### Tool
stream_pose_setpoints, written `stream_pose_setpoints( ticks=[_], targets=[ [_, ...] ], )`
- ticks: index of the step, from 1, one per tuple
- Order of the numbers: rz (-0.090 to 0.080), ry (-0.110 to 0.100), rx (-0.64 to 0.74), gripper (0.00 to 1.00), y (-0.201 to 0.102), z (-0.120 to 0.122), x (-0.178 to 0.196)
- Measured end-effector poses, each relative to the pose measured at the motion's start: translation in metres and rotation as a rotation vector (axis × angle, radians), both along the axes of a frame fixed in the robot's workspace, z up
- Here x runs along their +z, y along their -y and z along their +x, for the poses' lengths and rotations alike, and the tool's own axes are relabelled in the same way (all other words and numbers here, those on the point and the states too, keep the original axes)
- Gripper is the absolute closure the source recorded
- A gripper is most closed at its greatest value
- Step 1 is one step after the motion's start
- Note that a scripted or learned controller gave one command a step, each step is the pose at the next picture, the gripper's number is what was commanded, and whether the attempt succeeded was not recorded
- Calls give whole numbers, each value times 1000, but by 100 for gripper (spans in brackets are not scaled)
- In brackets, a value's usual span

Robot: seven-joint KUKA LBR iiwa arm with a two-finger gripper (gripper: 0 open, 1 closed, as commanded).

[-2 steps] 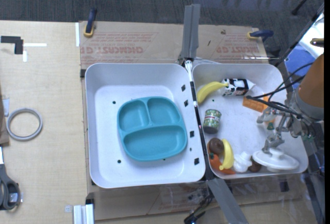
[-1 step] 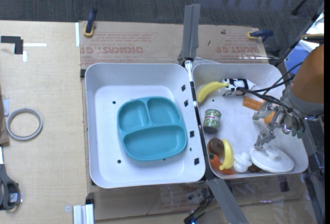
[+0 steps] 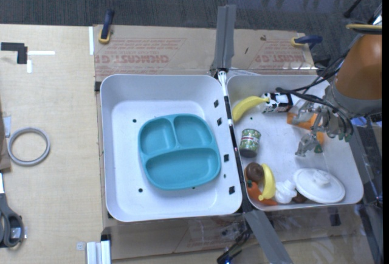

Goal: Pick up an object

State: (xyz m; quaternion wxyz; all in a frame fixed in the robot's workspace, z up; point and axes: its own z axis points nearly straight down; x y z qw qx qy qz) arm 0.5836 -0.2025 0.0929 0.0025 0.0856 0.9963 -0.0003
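The right bin (image 3: pixel 349 162) holds a yellow banana (image 3: pixel 248 106), a small black-and-white toy (image 3: pixel 276 102), a little can with a green label (image 3: pixel 249 142) and an orange object (image 3: pixel 301 117). Near its front are a cluster of brown, yellow and orange toy pieces (image 3: pixel 262 181) and a white round lid (image 3: pixel 320 186). My gripper (image 3: pixel 308 145) hangs low over the middle right of this bin, just below the orange object and above the white lid. The arm and its cables cover part of the bin's far right.
The left bin (image 3: pixel 115 135) holds a blue divided plate (image 3: pixel 180 151). On the bench to the left lie a grey tape roll (image 3: pixel 27 146) and scissors (image 3: pixel 10 229). Clamps (image 3: pixel 107 26) hold cardboard behind the bins.
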Motion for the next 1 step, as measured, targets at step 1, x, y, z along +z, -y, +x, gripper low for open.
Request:
stream_pose_setpoints(
  ticks=[1],
  targets=[
    [-2, 5, 2, 100, 0, 2, 11]
  ],
)
